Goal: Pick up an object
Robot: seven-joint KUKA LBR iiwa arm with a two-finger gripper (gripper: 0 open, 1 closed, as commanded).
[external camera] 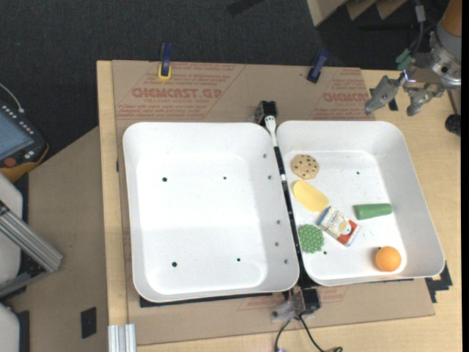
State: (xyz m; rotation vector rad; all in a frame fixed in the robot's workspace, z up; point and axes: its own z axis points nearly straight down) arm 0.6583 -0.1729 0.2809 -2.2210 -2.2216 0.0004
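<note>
1. While the end effector (399, 100) hangs beyond the far right corner of the right bin (410, 167), above the bare counter (220, 79), its two fingers stand spread wide with nothing between them.
2. All six candidate things lie in the right bin; the left bin (146, 196) carries none.
3. The cookie (305, 166) sits near the bin's left wall, toward the far edge, with the yellow piece (311, 196) just beside it on the near side.
4. The green disc (311, 238) rests against the left wall closer to the near edge, and the carton (340, 226) lies tilted just beside it.
5. The green block (373, 211) lies mid-bin toward the right wall, well apart from the cookie, and the orange (388, 259) sits at the near right corner.
6. As a judgement, these look like light toy foods, probably stiff plastic with smooth skins, so none should strain the arm, but a poor pinch could let one slip.
7. The orange is round and would likely roll or squirt out unless the fingers close across its widest part.
8. The green block seems the easiest pick: it stands clear of its neighbours, and its long straight sides offer a place to close across its short width.
9. The carton and green disc sit close together near the wall, leaving little room for a finger on either side.
10. The task appears unstarted, with a descent into the bin needed first.
</note>
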